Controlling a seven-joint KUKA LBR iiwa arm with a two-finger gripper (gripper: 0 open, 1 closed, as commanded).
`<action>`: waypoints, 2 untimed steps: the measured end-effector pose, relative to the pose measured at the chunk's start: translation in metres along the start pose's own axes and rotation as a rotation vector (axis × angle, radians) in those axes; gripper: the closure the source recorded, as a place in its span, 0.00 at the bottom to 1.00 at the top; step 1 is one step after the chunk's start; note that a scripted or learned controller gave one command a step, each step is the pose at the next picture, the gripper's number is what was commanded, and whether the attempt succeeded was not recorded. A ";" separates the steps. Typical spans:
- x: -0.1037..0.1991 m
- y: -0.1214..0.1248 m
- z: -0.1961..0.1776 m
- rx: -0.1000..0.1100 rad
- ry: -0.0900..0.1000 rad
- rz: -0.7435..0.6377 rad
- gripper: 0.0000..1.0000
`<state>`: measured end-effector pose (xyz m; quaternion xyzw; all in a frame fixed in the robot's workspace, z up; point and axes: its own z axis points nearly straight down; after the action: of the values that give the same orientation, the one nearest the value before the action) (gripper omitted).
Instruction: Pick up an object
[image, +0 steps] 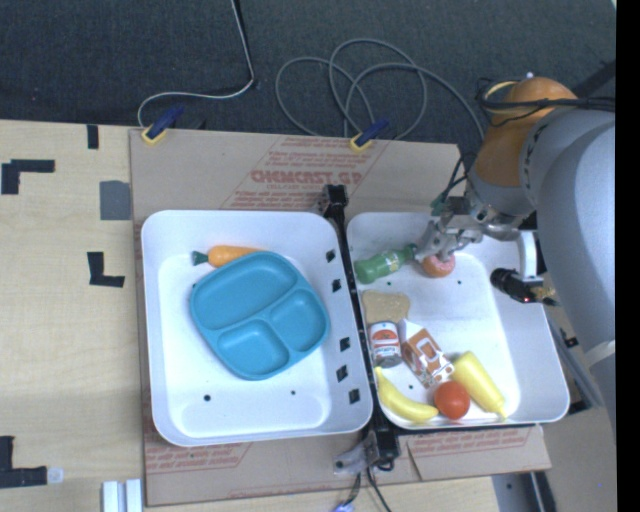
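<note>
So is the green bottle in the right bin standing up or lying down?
Lying down. The green bottle rests on its side on the right bin floor, its length running left to right.

High slanted view over both bins (160, 300)

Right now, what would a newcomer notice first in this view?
The blue tray covering most of the left bin, with a carrot at its far edge. Then the right bin's near corner crowded with a banana, tomato and can. The gripper sits above a small reddish object at that bin's far end.
</note>
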<state>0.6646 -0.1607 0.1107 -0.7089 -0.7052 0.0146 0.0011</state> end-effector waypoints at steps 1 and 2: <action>0.000 0.000 0.000 0.000 0.000 0.000 0.00; 0.000 0.000 -0.010 0.001 -0.002 -0.001 1.00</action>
<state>0.6645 -0.1607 0.1202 -0.7086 -0.7055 0.0156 0.0008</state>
